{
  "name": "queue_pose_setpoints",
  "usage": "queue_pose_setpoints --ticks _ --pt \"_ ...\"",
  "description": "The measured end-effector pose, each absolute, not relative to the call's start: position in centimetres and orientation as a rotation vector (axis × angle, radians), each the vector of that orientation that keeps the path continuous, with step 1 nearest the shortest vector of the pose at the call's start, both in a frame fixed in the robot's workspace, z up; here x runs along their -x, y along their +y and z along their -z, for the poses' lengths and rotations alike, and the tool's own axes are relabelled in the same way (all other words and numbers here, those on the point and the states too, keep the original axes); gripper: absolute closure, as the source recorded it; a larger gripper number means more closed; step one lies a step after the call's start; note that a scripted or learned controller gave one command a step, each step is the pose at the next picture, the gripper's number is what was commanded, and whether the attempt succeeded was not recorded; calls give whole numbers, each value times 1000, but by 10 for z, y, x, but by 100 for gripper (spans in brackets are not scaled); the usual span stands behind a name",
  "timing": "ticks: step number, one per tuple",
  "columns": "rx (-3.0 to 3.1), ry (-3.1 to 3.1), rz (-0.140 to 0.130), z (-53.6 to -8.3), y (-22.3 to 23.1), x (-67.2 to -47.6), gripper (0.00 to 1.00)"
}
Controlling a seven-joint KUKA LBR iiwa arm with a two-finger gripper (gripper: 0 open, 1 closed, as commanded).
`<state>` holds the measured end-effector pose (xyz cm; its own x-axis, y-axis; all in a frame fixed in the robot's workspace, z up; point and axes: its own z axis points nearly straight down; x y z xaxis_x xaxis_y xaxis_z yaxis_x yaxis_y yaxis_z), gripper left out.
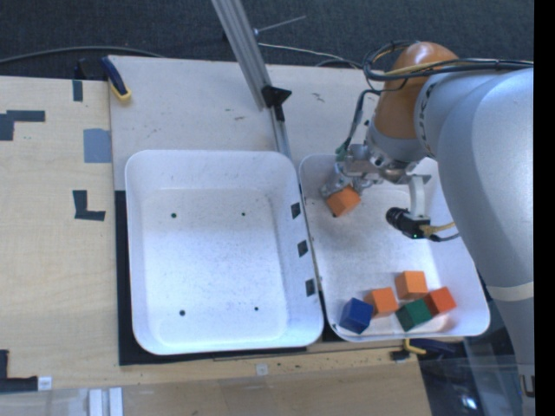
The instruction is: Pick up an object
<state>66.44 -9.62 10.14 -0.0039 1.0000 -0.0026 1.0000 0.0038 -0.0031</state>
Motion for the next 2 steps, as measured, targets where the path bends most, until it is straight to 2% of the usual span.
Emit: queue_pose_setpoints --ticks 1,2 --pt "2214 -2228 6 -196 -26 -590 100" --pt "2208 -2229 0 -191 74 -591 100"
